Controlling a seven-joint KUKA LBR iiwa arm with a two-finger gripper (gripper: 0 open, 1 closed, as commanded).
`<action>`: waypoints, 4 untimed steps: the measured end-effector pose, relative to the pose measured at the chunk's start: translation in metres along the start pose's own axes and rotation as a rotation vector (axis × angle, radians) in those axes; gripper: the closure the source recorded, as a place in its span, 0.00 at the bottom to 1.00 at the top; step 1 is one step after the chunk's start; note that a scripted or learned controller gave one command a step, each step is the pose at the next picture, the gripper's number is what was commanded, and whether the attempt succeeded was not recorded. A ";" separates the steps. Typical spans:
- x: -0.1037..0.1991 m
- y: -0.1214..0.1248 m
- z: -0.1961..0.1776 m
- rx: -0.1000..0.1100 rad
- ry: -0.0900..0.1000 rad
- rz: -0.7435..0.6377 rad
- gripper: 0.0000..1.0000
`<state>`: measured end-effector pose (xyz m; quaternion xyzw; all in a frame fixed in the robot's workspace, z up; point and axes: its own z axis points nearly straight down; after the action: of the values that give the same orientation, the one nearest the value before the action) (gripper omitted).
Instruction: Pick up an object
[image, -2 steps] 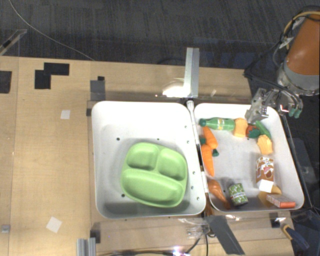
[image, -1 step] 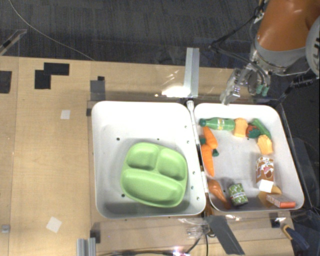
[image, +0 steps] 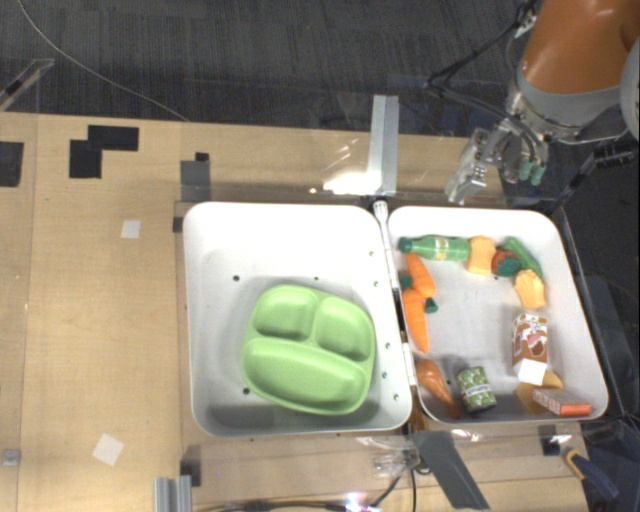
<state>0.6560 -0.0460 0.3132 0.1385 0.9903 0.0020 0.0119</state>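
My gripper (image: 492, 168) hangs above the far rim of the right bin (image: 585, 330), open with nothing between its fingers. Inside that bin lie several toy foods. A green bottle (image: 436, 246) lies near the far left corner, with two orange carrots (image: 419, 279) (image: 416, 322) along the left wall. A yellow piece (image: 482, 255), a green vegetable (image: 521, 258) and another yellow piece (image: 530, 290) sit at the far right. A brown bottle (image: 530, 340), a small green can (image: 477, 388), a brown roll (image: 435, 378) and an orange box (image: 552, 400) lie toward the near side.
The left bin (image: 210, 300) holds a green compartment plate (image: 310, 348). A metal post (image: 384, 140) stands behind the divide between the bins. Wooden bench top spreads out to the left.
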 end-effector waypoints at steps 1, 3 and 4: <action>-0.006 -0.080 0.019 0.004 0.013 -0.340 1.00; -0.010 -0.074 -0.009 0.001 -0.012 -0.345 1.00; -0.013 -0.073 -0.023 0.000 -0.024 -0.345 1.00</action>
<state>0.6476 -0.1193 0.3358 -0.0337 0.9991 -0.0018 0.0240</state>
